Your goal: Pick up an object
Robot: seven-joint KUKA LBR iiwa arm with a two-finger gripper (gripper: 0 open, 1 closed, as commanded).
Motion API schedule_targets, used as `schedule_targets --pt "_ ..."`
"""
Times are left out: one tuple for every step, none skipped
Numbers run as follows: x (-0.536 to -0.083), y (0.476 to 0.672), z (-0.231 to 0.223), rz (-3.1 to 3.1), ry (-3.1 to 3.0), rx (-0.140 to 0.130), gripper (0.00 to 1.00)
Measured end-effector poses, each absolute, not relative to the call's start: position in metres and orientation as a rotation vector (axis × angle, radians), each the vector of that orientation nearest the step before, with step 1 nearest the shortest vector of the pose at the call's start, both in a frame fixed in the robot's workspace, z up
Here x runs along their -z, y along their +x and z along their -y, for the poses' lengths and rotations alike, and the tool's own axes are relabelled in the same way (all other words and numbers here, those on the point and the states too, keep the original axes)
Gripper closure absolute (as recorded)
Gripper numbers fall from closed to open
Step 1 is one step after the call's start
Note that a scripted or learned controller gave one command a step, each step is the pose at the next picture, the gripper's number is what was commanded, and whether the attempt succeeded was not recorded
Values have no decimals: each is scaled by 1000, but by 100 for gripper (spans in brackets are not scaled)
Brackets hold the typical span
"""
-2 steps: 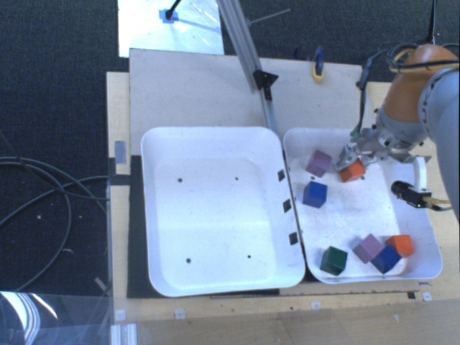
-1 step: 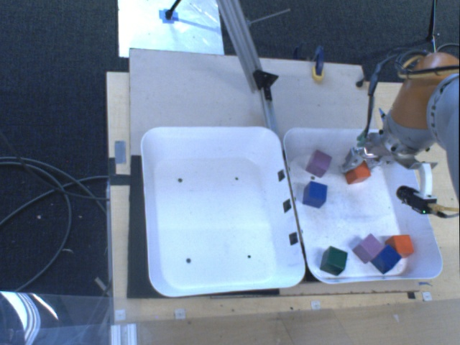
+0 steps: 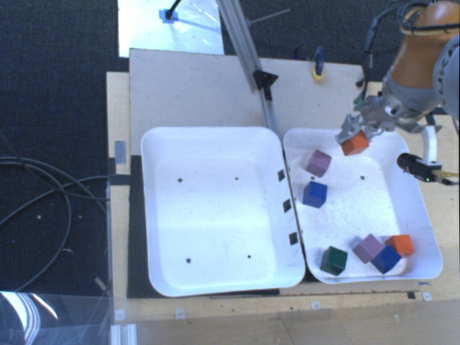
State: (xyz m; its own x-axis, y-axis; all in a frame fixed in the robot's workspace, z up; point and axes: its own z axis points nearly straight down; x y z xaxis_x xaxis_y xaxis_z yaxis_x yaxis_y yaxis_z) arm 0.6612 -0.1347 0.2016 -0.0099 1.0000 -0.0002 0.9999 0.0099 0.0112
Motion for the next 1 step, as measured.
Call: schedule_targets --pt "-192 685 43 -2236 2206 -8 100"
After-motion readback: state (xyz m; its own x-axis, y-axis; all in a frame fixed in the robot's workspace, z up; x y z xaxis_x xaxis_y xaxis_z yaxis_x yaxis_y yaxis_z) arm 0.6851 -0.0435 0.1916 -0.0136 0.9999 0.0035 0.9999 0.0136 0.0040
